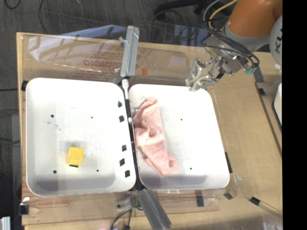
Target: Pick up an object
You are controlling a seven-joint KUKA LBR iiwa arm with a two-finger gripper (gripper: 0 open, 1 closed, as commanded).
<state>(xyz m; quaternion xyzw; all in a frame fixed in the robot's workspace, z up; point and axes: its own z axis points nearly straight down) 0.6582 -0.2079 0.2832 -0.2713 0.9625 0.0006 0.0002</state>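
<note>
Pink cloth (pixel 152 137) is the biggest thing I could pick up, and it lies crumpled in the right bin (pixel 201 128), along that bin's left side, close to the wall where the two bins meet. A small yellow block (pixel 75 156) sits in the left bin (pixel 72 109), down near the front, with bare white floor all around it. Both things are lying flat in their bins, so I think nothing has been picked up yet. My pincer (pixel 200 76) hangs up by the far right corner of the right bin, just over its rim, and it is well apart from the cloth and even farther from the block. I cannot tell if my pincer is spread or pressed together, because it looks small and a bit blurry from up here, with wires (pixel 218 13) around it. I see nothing caught in it. My arm (pixel 254 8), with its orange part, comes in from the top right, above the bench (pixel 249 143). So the job looks like it is only at the start. What is left is nearly all of it: I have to move over one of the things, go down to it, pinch it, and lift it off the bin floor. The cloth is nearer to me, so it seems the easier one to go for. It is soft and may slip out when I lift.
</note>
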